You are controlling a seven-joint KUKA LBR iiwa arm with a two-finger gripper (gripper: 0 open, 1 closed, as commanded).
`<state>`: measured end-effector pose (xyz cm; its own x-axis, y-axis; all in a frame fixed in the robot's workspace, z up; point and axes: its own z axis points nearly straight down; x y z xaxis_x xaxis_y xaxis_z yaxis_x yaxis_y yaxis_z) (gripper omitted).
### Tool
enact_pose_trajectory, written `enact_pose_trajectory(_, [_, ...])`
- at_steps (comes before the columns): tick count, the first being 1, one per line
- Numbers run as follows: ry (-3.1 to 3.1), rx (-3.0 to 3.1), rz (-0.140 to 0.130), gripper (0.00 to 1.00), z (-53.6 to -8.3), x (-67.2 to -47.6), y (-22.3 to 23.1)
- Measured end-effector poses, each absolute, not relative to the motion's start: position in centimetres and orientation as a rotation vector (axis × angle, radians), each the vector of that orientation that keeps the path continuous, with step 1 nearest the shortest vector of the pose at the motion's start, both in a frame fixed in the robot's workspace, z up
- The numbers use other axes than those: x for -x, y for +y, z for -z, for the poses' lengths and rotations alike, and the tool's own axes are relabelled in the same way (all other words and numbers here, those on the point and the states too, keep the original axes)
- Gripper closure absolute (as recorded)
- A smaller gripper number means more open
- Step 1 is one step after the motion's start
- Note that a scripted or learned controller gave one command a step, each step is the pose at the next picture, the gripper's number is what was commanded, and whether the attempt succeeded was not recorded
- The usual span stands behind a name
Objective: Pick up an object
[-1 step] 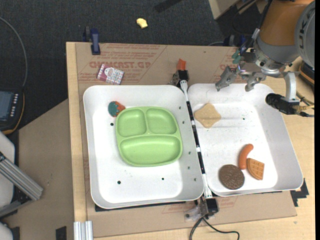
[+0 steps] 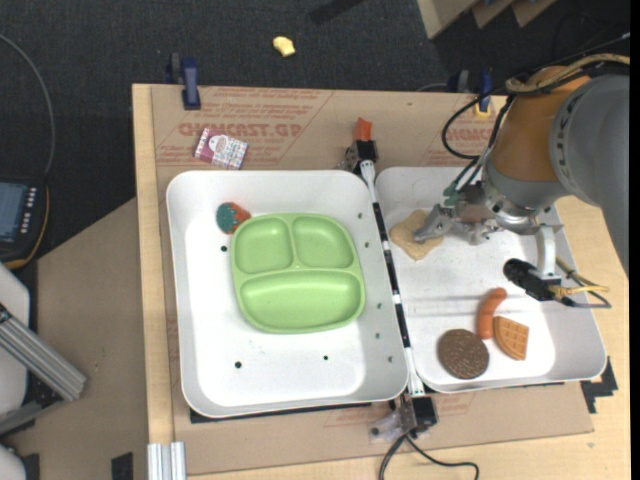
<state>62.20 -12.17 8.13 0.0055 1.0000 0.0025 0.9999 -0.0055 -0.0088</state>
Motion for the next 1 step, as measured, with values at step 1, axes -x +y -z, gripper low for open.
enact_pose_trajectory(1, [-2.216, 2.229, 0.002, 0.00, -8.70, -55.94, -16.00])
